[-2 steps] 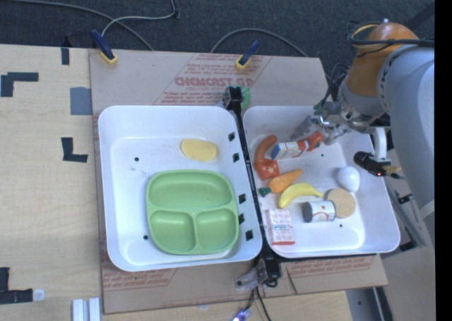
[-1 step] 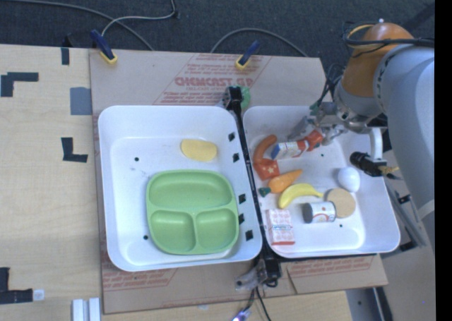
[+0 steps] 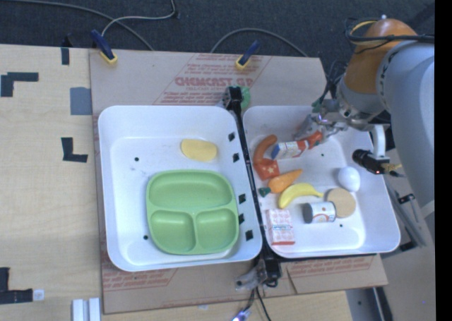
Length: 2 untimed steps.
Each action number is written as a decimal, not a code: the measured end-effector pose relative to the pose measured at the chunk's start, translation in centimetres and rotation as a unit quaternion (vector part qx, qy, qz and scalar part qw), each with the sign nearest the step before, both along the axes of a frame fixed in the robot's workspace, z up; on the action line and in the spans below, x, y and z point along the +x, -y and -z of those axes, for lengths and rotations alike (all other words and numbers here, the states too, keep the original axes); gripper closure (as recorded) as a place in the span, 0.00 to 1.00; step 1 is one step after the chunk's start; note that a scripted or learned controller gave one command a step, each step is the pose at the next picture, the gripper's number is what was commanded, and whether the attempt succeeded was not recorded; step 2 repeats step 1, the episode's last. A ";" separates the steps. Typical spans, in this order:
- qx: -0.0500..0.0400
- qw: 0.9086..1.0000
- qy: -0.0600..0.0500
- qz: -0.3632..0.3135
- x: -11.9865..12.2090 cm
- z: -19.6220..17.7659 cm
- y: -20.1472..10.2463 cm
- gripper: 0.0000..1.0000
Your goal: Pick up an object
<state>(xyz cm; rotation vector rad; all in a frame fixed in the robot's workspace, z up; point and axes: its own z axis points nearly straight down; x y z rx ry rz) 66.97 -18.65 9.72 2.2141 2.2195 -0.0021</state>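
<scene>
The right bin (image 3: 367, 238) holds several small objects: a white tube with an orange end (image 3: 295, 147), a red curved piece (image 3: 262, 149), a red tomato-like toy (image 3: 268, 168), an orange carrot (image 3: 285, 179), a yellow banana (image 3: 299, 194), a white egg (image 3: 348, 178), a tan disc (image 3: 344, 202), a small can (image 3: 319, 212) and a red-and-white packet (image 3: 280, 227). My gripper (image 3: 318, 127) hangs low over the bin's far side, right at the tube's orange end. Whether it touches the tube is unclear.
The left bin (image 3: 116, 143) holds a green divided plate (image 3: 191, 212) and a yellow lemon-like piece (image 3: 198, 149). A black divider with clips (image 3: 244, 164) runs between the bins. The grey arm (image 3: 406, 101) covers the right bin's far right corner.
</scene>
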 end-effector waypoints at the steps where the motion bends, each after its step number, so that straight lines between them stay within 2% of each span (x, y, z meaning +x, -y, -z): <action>1: 0.003 1.000 -0.002 0.000 -2.1 -8.7 -4.9 1.00; 2: 0.003 1.000 -0.002 0.000 -2.1 -8.7 -4.9 1.00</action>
